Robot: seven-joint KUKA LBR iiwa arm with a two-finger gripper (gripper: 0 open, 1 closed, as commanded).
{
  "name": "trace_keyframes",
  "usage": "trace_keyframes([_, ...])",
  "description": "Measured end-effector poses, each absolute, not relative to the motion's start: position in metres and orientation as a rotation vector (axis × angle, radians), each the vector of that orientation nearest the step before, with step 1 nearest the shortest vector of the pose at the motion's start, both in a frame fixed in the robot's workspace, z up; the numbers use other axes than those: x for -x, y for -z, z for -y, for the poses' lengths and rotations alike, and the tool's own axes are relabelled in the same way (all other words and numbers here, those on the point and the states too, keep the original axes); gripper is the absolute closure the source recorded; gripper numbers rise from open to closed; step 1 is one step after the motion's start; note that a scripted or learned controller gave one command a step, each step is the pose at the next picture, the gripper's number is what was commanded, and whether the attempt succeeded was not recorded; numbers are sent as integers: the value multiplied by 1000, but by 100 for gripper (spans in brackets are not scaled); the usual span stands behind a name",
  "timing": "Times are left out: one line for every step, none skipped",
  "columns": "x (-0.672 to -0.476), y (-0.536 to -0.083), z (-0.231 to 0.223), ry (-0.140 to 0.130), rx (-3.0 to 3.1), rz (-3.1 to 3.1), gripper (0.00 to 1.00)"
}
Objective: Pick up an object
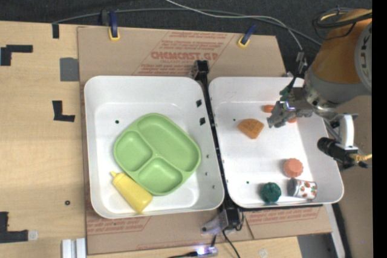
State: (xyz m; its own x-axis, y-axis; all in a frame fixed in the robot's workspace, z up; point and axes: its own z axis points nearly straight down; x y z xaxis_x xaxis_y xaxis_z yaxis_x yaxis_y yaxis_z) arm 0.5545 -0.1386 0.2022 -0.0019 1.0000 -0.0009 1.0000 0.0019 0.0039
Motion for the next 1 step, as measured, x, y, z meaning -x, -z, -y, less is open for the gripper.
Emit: trace_keyframes([-559, -246, 143, -2, -2218, -2221, 100])
